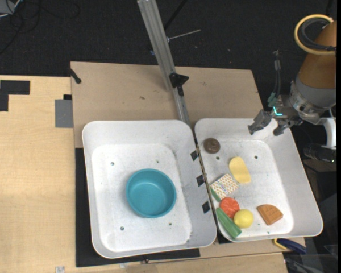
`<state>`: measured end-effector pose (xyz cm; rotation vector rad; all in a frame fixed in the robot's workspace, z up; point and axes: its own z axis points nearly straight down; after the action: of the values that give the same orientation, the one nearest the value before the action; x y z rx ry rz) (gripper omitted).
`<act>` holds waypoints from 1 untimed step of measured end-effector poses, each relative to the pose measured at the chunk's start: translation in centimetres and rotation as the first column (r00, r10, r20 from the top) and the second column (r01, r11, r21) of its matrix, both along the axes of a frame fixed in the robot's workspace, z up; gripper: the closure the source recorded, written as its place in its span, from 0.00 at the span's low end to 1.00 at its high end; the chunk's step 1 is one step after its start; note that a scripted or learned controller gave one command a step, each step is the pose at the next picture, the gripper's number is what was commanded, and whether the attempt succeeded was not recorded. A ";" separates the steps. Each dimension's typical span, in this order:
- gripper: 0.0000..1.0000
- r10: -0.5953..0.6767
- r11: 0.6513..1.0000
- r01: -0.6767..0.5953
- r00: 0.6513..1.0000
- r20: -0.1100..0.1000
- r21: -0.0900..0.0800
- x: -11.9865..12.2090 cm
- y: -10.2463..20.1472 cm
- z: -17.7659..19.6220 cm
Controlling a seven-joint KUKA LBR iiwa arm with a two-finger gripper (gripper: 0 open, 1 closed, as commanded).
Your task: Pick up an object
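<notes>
Two grey fingers of the gripper [268, 124] hang spread apart over the far rim of the right bin [292, 169], with nothing between them. The arm [317, 67] above is grey with an orange part.

Both bins sit side by side on a brown board [125, 92], with a pale wooden table [28, 175] to the left. The floor [74, 21] behind is dark, and a long metal bar [159, 38] slants down to where the bins meet.

The left bin [102, 141] is white and smooth and holds a round blue bowl [151, 193].

The right bin holds small toys. A brown round thing [211, 145] lies near the far left corner. A yellow lump [239, 170] sits in the middle. Just beside it is a checked block [224, 185]. Near the front are a red ball [229, 206], a yellow ball [244, 218], a green stick [228, 224] and a brown wedge [269, 214].
</notes>
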<state>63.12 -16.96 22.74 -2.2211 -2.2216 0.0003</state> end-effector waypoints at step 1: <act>0.00 0.000 1.000 0.000 1.000 0.000 0.000 0.0 0.0 0.0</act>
<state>63.11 -16.96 22.73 -2.2210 -2.2215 0.0004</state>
